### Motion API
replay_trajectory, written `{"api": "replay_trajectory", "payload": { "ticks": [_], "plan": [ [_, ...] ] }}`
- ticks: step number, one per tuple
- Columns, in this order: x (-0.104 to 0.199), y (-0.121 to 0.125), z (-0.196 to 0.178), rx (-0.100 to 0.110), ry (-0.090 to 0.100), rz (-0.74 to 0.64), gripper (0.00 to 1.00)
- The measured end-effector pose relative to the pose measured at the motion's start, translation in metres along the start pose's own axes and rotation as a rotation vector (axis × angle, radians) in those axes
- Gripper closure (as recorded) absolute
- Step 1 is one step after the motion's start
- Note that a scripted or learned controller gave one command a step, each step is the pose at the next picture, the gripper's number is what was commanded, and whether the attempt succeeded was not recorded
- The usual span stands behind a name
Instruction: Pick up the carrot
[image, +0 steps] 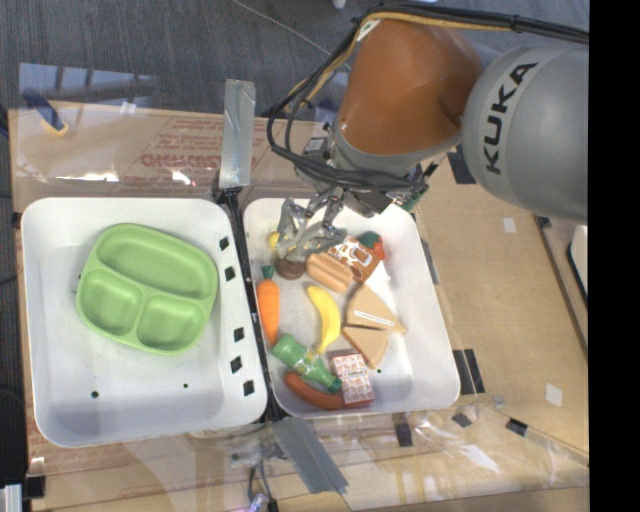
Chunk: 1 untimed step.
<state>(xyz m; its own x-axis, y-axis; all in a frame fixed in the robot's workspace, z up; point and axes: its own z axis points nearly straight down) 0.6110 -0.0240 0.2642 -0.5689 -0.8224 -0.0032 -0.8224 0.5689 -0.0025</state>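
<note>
The arm (470, 90), grey with its orange band, looms nearest the lens, reaching in from the right over the back of the right bin (432, 300). Below it the gripper (305, 232) hangs at the bin's far left corner, its metal fingers (291, 228) pointing down among the toys; whether they are spread or pressed together cannot be told. Just beneath sit a brown round piece (290, 267) and a hot dog (340, 268). The carrot (268, 312) lies along the bin's left wall, free of the gripper, orange body lengthwise with its green top toward the back. Beside it are a banana (324, 315), sandwich wedges (370, 330), a green bottle (303, 361), a red sausage (312, 393) and a small patterned box (352, 375). The left bin (50, 300) holds a green divided plate (147, 288).
</note>
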Motion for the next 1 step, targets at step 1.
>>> {"api": "replay_trajectory", "payload": {
  "ticks": [1],
  "plan": [
    [-0.0315,0.0007,-0.0177,0.001,0.0,-0.026,1.0]
  ]
}}
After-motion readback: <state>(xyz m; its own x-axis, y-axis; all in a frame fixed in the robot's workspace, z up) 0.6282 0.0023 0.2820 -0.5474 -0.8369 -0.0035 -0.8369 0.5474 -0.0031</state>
